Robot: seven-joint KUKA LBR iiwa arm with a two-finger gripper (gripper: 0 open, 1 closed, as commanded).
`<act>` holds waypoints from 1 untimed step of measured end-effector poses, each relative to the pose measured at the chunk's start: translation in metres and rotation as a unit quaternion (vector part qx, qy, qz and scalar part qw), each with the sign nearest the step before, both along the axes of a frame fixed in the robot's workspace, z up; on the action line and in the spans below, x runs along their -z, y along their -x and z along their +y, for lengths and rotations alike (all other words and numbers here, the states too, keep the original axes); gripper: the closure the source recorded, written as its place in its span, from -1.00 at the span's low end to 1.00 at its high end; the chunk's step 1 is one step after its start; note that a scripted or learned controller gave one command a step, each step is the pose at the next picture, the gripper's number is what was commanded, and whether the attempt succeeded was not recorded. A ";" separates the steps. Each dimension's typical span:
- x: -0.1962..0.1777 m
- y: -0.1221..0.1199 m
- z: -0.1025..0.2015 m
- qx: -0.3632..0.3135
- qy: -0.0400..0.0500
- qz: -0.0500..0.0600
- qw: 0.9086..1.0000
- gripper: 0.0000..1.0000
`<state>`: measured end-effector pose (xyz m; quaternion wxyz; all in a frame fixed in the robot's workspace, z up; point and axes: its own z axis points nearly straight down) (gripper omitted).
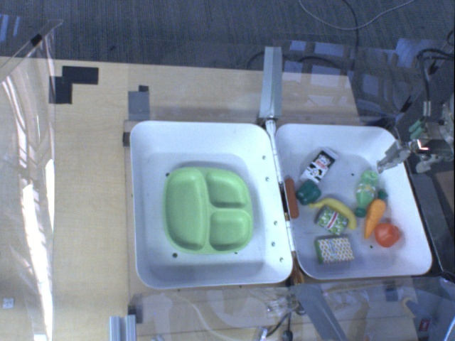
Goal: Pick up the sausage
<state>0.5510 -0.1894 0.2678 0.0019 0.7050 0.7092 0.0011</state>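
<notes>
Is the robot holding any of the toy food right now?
No. The gripper hangs over the right bin's far edge, nothing in it. The sausage lies by the bin's left wall.

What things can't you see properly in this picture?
- The hand, camera view: small and blurred at the right bin's edge.
- The sausage, camera view: it lies against the bin's left wall, so its far side is hidden.
- The milk carton, camera view: print too small to read.

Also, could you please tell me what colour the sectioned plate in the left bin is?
The sectioned plastic plate is light green, seen clearly in the camera view.
</notes>
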 end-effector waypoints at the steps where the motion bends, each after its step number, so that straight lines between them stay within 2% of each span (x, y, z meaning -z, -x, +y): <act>1: 0.179 0.000 0.039 0.034 0.000 -0.004 0.999 -1.00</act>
